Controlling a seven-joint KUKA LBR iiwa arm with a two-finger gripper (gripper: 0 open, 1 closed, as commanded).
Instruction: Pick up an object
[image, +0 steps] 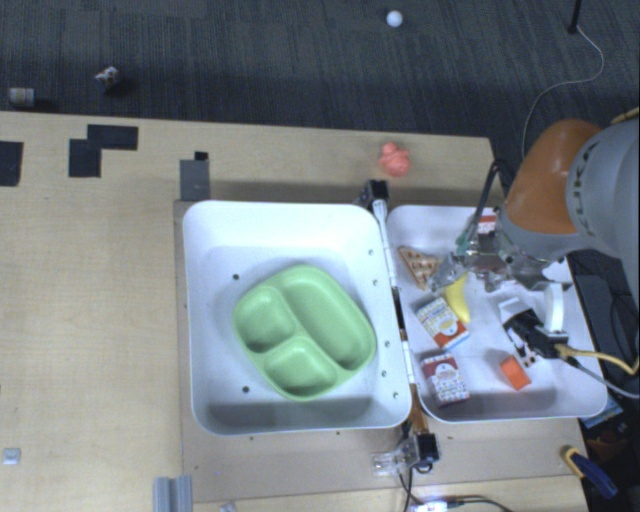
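The right bin (575, 405) holds several small things. A toy pizza slice (418, 265) lies near its far left corner. A yellow banana (458, 301) lies just below it, beside a small white and blue carton (436, 321). A red carton (445, 378) sits near the front wall, and an orange block (515, 373) lies to its right. My gripper (464, 266) hangs over the far part of this bin, right above the banana's upper end and just right of the pizza slice. I see nothing held in it.
The left bin (215, 400) holds a green divided plate (303, 329). A pink lump (395, 158) lies on the bench behind the bins. The grey arm with its orange band (545, 190) covers the right bin's far right corner.
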